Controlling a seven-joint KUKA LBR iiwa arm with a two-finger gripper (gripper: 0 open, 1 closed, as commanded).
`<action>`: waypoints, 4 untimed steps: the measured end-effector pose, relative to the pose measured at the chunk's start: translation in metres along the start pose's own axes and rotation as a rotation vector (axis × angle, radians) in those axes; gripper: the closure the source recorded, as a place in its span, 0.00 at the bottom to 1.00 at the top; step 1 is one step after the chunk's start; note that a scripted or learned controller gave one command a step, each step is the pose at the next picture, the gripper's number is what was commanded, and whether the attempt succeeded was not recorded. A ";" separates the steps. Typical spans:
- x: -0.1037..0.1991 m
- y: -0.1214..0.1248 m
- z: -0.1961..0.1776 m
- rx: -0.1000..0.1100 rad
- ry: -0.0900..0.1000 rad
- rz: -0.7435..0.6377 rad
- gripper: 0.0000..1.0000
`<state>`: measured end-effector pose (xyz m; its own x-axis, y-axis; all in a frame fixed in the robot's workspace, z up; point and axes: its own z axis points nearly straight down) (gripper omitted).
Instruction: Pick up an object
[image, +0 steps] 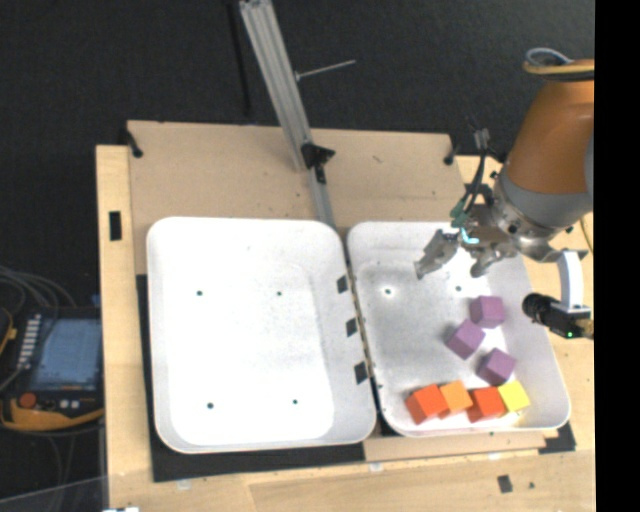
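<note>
a pale wooden worktop (420, 150) bears two smooth white bins (250, 330); the gripper (458, 258) hangs with fingers released above foam cubes (465, 340).

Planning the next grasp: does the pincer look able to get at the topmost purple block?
Probably yes. The pincer hangs open above the right bin, and the purple block sits apart from its neighbours, uncovered.

three purple cubes (488, 310), four orange-yellow blocks (430, 402), two bins (250, 235)
</note>
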<state>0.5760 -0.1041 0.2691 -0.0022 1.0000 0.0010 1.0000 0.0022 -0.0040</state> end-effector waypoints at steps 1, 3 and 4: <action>0.000 0.001 -0.002 -0.005 -0.001 0.001 0.00; -0.008 0.001 0.104 0.001 -0.003 0.005 0.00; -0.012 -0.003 0.167 0.002 -0.002 0.005 0.00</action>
<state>0.5720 -0.1158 0.1026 0.0024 1.0000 -0.0013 1.0000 -0.0024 -0.0060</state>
